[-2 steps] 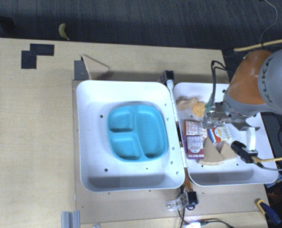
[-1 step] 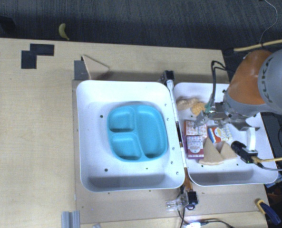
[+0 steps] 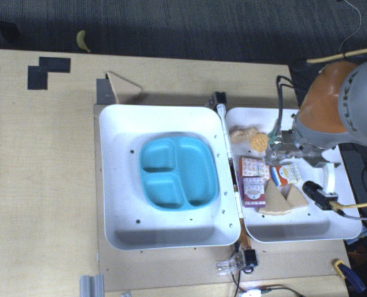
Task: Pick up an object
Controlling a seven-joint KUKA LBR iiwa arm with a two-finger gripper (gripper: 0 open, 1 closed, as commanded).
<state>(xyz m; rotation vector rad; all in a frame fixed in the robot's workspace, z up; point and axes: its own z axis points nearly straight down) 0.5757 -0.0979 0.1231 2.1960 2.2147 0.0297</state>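
the gripper (image 3: 281, 154) hangs low inside the right bin (image 3: 294, 231), among a tight cluster of small things, and whether it is spread or pressed together cannot be told from this slant, nor whether anything sits between its tips. the likely candidates lie right around it: a round yellowish biscuit-like piece (image 3: 259, 142) just to its left, a pale lumpy piece (image 3: 242, 133) beyond that, a red and white printed packet (image 3: 253, 179) just below, and a tan wedge (image 3: 282, 200) nearer the front wall. the crowding is the main risk: a descent here could land on two things at once, or pinch the thin edge of the flat packet and slide off it. the packet lies flat against the bin floor, so it probably offers little to close on. the round piece looks likely to roll or skate aside if struck off-centre. the left bin (image 3: 115, 166) holds a blue divided tray (image 3: 177, 172), well apart from the gripper and unlikely to interfere.
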